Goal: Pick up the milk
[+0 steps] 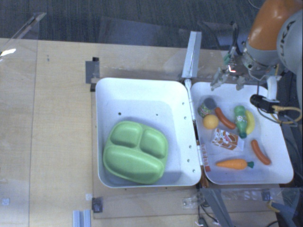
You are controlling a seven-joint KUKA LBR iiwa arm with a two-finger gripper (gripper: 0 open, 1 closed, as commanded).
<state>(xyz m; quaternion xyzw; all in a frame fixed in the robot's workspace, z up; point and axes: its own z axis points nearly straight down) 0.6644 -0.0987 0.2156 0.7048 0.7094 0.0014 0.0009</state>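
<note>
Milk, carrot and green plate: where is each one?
milk [225, 139], camera view, middle of the carton's printed face
carrot [231, 164], camera view, middle of the orange body
green plate [135, 151], camera view, ridge between its compartments

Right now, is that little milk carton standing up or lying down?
Lying down. The milk carton rests flat on the floor of the right bin, printed face up, between a sausage and the carrot.

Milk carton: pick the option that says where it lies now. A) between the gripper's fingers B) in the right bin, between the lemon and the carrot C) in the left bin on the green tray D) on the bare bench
B: the milk carton lies flat in the right bin, just below the lemon and above the carrot, apart from the gripper at the bin's far edge.
</note>
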